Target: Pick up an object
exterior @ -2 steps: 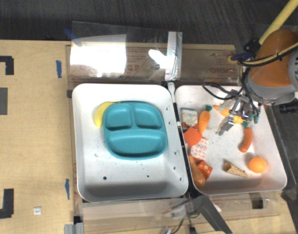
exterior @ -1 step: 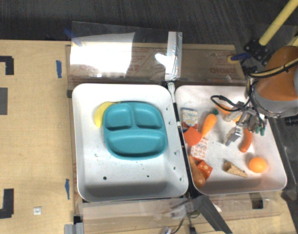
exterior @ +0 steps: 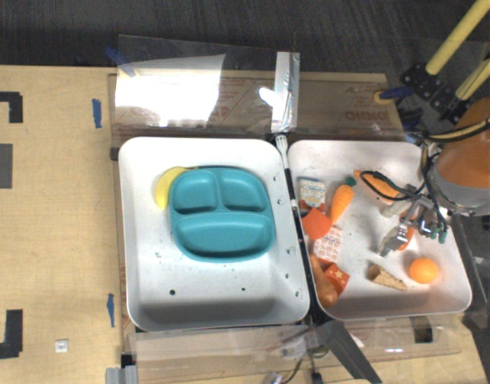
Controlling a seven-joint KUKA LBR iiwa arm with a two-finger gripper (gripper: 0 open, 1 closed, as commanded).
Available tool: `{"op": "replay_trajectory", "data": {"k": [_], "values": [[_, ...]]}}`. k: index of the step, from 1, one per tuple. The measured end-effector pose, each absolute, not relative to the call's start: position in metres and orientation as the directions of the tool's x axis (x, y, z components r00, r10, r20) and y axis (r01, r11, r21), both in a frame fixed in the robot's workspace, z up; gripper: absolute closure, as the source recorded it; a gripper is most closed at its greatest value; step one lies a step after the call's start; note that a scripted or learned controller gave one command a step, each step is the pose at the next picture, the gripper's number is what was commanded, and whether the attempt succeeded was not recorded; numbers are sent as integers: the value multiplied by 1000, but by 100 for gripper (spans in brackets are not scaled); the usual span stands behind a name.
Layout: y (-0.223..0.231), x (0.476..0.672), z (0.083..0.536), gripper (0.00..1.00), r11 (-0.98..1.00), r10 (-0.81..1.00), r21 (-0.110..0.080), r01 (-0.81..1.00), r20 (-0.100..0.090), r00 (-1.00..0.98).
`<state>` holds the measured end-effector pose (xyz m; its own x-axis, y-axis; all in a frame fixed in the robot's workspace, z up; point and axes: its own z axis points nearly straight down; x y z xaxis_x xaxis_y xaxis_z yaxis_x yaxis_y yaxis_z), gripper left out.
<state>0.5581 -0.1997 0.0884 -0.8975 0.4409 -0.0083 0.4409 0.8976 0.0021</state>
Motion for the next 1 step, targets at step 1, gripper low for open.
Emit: {"op": "replay_trajectory", "data": {"k": [1], "values": [[-220, 520, 89, 0, 865, 502, 4, 502, -8, -865]]}}
